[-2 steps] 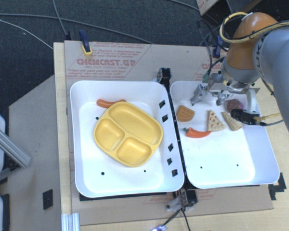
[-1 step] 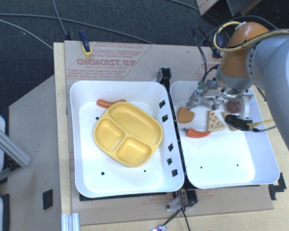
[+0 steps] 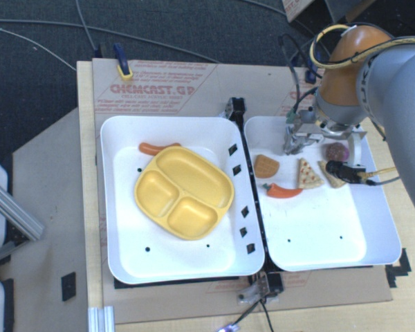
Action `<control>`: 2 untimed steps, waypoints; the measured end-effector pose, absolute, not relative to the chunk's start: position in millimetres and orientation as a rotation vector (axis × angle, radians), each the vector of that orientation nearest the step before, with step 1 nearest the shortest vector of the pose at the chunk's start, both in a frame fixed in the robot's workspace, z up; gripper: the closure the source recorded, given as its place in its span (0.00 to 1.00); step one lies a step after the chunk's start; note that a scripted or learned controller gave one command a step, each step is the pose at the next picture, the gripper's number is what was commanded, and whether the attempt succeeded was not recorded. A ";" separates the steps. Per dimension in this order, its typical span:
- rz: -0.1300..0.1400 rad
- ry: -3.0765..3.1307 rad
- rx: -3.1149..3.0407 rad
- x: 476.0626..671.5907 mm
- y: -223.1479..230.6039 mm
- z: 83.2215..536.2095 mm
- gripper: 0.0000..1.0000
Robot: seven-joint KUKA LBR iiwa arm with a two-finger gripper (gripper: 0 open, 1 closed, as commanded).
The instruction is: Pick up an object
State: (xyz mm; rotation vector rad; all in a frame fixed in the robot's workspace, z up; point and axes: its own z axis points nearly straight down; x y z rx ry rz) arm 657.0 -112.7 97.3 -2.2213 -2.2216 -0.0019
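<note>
Take the flat, round brown cookie-like piece in the right white bin as your landmark. The two-finger gripper hangs just above and to the right of it, low over the bin's upper part. From this view you cannot tell how it is set, and nothing is visibly held.

Your nearest candidates sit close together. The curved orange-red chili-shaped piece lies just below and right of the cookie. The triangular pizza-slice toy lies to the cookie's right. Farther right are a dark maroon round piece and a tan piece with a black part across it.

The cookie looks like the best choice, being nearest and with bare bin floor around it. Centre over it before descending, and keep clear of the bin wall on its left. Being flat, it will likely call for a low approach.

The yellow divided plastic tray and the orange stick-shaped piece lie far left of the cookie, in the other bin.
</note>
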 end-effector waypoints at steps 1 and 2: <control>-0.006 -2.226 -2.223 658.5 -106.5 160.5 1.00; -0.006 -2.227 -2.222 659.9 -97.8 208.7 1.00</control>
